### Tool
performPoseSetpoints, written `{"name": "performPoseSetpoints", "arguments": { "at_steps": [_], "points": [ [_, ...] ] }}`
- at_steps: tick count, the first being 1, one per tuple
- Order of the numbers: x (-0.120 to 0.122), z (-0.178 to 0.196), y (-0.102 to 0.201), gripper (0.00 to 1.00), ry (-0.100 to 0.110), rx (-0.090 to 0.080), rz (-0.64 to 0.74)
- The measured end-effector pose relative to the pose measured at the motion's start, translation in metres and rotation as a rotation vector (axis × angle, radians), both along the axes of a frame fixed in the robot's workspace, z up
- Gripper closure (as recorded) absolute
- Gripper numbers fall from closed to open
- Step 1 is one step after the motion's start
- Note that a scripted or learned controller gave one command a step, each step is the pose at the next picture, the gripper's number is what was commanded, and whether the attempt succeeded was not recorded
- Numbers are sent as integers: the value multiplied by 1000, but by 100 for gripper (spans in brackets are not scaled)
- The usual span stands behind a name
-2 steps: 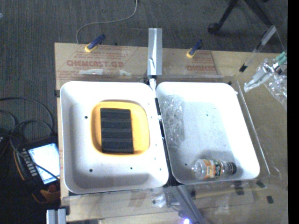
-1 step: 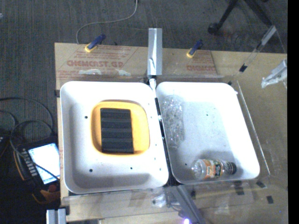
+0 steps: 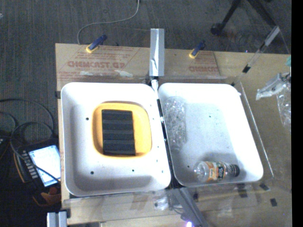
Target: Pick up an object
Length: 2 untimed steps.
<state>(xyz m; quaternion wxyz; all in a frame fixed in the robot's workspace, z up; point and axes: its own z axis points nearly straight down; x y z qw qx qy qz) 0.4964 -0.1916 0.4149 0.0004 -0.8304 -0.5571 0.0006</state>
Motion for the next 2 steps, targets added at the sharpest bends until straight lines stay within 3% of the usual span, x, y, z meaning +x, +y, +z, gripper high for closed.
{"name": "performPoseSetpoints", "arguments": {
  "at_steps": [1, 2],
  "points": [
    [-13, -189, -13, 0, 3, 2, -150],
    [-11, -281, 86, 0, 4, 2, -122]
  ]
}}
